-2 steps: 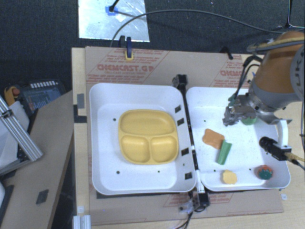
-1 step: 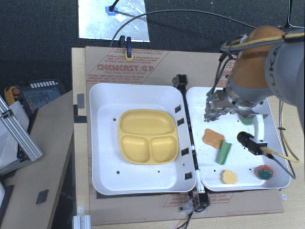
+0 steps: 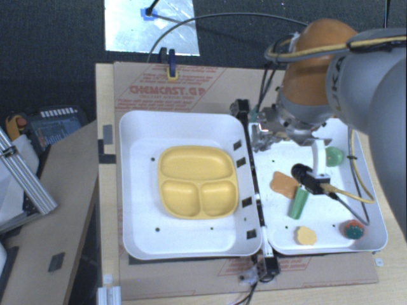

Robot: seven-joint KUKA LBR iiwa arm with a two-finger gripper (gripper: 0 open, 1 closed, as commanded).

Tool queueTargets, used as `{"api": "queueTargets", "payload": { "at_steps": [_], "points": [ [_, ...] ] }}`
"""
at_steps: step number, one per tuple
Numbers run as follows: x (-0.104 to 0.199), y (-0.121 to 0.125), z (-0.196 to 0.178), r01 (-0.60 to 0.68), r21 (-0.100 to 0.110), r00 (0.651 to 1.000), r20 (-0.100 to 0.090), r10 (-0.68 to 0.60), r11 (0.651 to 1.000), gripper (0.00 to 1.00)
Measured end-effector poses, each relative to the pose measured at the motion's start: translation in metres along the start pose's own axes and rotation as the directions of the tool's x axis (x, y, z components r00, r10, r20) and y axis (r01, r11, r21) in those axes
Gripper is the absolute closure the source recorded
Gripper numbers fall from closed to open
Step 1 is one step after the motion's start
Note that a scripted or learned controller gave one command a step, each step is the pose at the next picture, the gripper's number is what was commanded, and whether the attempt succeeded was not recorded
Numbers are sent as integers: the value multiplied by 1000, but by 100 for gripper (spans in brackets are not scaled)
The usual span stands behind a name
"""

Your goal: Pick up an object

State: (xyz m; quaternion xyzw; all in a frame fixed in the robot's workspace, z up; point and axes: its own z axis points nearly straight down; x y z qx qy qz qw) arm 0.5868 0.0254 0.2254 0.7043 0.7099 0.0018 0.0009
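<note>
Two shallow white bins lie side by side, and the things are shared unequally between them. The left bin holds one thing only, a yellow tray with three compartments, lying flat in its middle.

The right bin holds five small things, no two of the same kind:
- one orange piece, left of the centre
- one green cylinder, just beside the orange piece on its lower right and lying at a slant
- one pale yellow piece, near the lower edge
- one round teal and red thing, in the lower right corner
- one light green thing, near the upper right, partly behind the arm

Most of them lie apart from each other, which I judge leaves room to reach each one alone.

The pincer hangs in the upper left corner of the right bin, close to the wall between the bins. The arm bends over it from the upper right of the frame. I cannot tell whether it is released or clenched, because the wrist covers it, and I see nothing held in it.

The task accepts any one object, so all six things are candidates. The nearest is the orange piece, on the bin floor below and to the right of the pincer, apart from it. All six seem to rest on the bin floors, so I judge that the pick is not yet made.
</note>
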Motion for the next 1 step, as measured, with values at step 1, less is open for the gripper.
{"api": "queueTargets", "payload": {
  "at_steps": [1],
  "points": [
    [59,16,-8,2,0,1000,-1,-2,1000,100]
  ]
}}
